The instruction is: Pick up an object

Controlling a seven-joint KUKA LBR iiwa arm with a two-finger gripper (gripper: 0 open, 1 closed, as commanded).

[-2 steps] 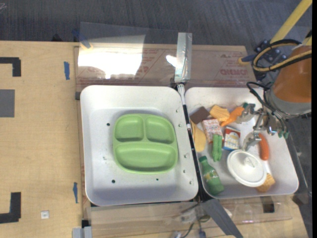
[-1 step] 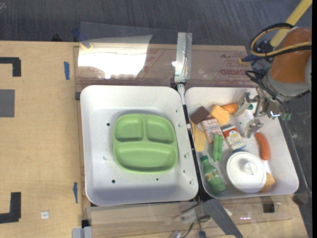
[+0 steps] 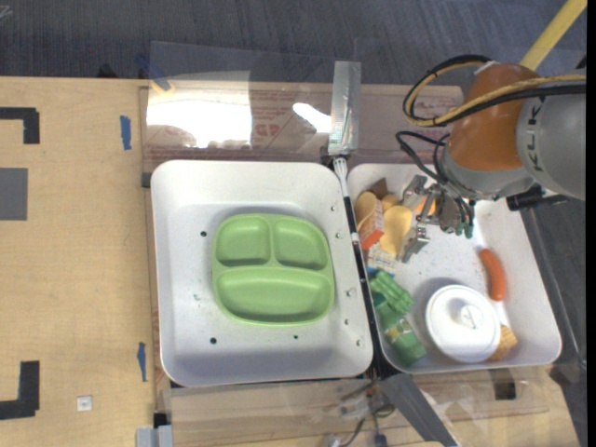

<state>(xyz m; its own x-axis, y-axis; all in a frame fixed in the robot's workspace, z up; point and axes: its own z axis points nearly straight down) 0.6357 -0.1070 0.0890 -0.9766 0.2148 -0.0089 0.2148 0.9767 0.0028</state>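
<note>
Camera view: arm comes in from the right, pincer (image 3: 426, 220) low over the back-left part of the right bin (image 3: 535, 277), right next to a pile of yellow/tan toy food pieces (image 3: 384, 223) against the divider. Can't tell whether the pincer is wide or narrow; its tips blur into cables and metal, and nothing is visibly clamped. Candidate targets all sit in the right bin: the yellow pile with an orange-red bit beside it, a green toy (image 3: 391, 298) further forward along the left wall, a white round lidded bowl (image 3: 461, 322) near the front, a red-orange sausage (image 3: 493, 274) toward the right wall, well apart from the pincer. Left bin (image 3: 177, 203) carries a green divided plate (image 3: 274, 268), untouched. My read: approach/descend stage, grasp not made. Next move calls for centring over one piece of the pile, dropping straight down, closing, then lifting clear of the divider; clutter there risks a glancing pinch or two items at once. Hard to make out: exact shapes in the yellow pile, what sits under the bowl's right edge (tan scrap), and anything under the wrist.
</note>
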